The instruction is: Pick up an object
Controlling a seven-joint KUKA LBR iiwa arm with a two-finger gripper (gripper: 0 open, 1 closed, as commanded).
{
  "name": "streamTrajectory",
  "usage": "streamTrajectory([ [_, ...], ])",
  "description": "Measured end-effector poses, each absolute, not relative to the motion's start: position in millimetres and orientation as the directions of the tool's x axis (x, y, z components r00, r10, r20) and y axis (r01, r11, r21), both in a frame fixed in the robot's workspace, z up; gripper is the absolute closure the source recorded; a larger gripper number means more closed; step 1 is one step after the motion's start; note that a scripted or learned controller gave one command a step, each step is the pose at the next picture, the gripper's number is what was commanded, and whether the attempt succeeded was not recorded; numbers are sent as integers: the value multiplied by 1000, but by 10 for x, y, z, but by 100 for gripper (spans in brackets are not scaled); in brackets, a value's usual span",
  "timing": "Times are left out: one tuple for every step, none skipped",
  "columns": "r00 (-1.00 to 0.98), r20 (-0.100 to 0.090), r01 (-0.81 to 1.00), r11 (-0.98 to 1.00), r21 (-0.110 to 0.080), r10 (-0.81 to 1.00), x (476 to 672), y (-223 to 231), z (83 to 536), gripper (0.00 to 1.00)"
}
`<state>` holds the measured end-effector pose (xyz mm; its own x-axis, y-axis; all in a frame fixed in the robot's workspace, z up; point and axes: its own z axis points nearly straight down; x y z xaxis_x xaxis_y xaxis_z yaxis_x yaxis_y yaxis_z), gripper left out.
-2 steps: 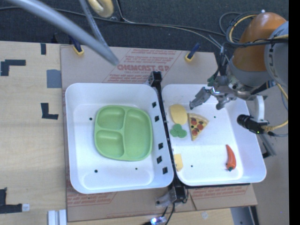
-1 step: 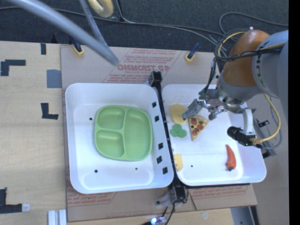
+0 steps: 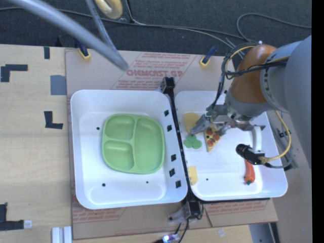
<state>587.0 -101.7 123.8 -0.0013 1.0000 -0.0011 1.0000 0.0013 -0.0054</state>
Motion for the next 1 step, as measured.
streamTrajectory([
  [0,-5,1000,0,2,1000,5880,-1033,861,0],
])
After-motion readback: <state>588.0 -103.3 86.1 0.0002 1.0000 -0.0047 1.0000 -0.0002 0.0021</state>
